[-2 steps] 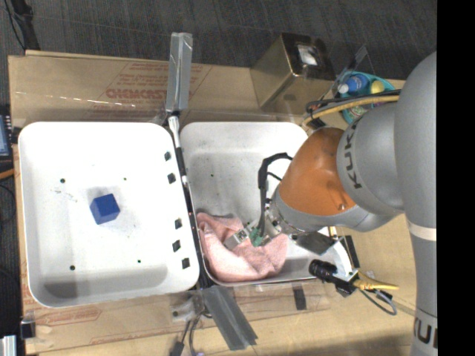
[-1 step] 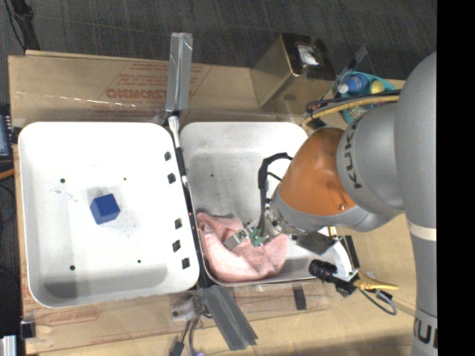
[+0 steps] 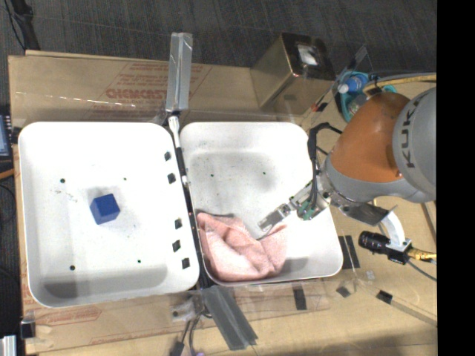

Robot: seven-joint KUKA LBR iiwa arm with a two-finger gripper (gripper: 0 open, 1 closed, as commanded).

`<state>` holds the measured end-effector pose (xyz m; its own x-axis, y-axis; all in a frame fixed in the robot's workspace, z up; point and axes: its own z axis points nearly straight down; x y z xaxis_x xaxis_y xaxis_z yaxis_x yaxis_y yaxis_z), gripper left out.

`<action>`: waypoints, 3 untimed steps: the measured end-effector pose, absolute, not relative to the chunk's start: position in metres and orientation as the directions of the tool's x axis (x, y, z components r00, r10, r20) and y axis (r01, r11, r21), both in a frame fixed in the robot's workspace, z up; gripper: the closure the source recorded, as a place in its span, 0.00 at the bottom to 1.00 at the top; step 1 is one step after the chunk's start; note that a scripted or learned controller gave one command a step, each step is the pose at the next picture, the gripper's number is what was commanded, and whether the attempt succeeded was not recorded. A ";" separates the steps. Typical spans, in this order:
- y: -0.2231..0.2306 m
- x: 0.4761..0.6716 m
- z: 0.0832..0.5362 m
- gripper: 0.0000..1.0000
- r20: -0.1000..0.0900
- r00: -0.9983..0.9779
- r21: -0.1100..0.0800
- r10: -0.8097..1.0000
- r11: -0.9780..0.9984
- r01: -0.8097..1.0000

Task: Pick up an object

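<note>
A crumpled pink cloth point(image 3: 239, 248) lies in the near part of the right bin point(image 3: 245, 143). A blue cube point(image 3: 105, 208) sits alone in the left bin point(image 3: 44, 147). My gripper point(image 3: 272, 222) reaches in from the right, low over the right bin. Its fingertips are at the cloth's upper right edge, where a fold of pink shows just beside them. I cannot tell whether the cloth is between them.
A metal divider post point(image 3: 178, 73) stands at the back between the two bins. A brown box point(image 3: 291, 69) sits behind the right bin. Cables and black clips lie on the bench to the right of the bins.
</note>
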<state>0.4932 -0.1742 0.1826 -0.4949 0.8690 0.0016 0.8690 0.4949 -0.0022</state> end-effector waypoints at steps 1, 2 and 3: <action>-0.129 0.567 0.090 0.00 0.003 -0.573 -0.003 0.820 0.573 0.820; -0.141 0.504 0.090 0.00 0.005 -0.731 -0.002 0.682 0.731 0.682; -0.131 0.477 0.109 0.00 0.005 -0.850 -0.001 0.527 0.850 0.527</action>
<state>0.4770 -0.1314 0.1085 -0.8501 0.5266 0.0052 0.5266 0.8501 -0.0011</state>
